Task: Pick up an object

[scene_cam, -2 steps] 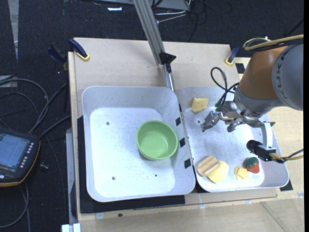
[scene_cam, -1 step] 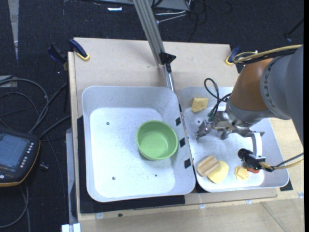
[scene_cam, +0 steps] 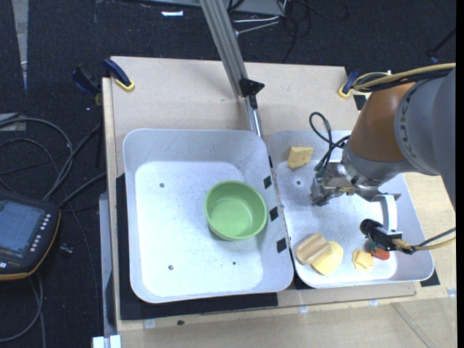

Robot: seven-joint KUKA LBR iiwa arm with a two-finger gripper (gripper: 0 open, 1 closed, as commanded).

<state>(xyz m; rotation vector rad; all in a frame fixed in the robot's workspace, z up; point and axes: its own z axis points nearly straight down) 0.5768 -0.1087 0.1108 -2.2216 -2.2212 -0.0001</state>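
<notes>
The green bowl (scene_cam: 235, 209) sits mid-frame in the left bin (scene_cam: 145, 194): likely light, rigid plastic, best pinched at its rim. At lower right in the right bin (scene_cam: 417, 263), the pale yellow foam-like pieces (scene_cam: 320, 253) look soft and compressible. The yellow wedge (scene_cam: 299, 156) lies higher. Whether the gripper (scene_cam: 320, 191) is apart or together, I cannot tell.

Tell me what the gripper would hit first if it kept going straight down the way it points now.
Most likely the bare white floor of the right bin. The gripper points down over an open patch, apart from the yellow cheese wedge behind it and the bread-like pieces nearer the camera. Height above the floor is unclear.
</notes>
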